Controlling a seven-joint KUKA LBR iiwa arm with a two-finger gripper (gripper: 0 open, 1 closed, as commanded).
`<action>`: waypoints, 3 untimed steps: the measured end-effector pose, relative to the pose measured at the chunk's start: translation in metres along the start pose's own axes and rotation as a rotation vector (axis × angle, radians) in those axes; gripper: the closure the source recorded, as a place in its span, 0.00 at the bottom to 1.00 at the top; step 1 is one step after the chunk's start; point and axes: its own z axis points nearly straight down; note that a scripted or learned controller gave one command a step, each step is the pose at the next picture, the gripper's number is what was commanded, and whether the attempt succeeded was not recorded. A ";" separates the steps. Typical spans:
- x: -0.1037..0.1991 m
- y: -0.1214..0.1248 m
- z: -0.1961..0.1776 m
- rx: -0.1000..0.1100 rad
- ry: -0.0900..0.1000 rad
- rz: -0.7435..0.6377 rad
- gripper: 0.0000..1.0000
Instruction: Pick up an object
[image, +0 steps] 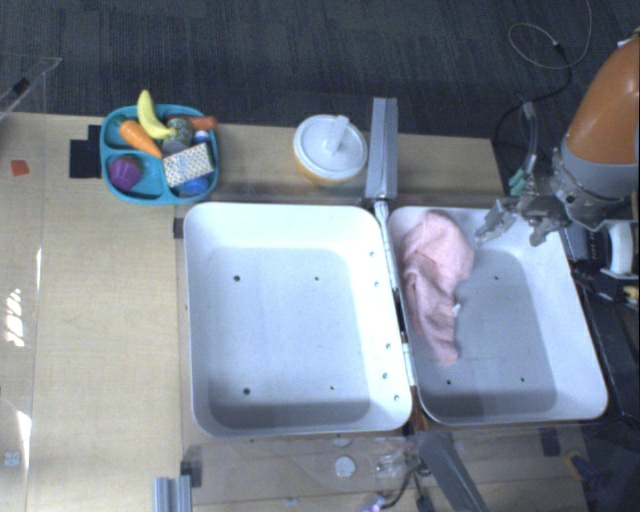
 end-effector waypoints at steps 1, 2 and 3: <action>-0.015 0.035 0.137 -0.005 -0.001 -0.064 0.00; 0.036 0.009 0.144 -0.011 -0.002 -0.104 0.00; 0.026 0.025 0.029 -0.004 -0.002 -0.299 0.00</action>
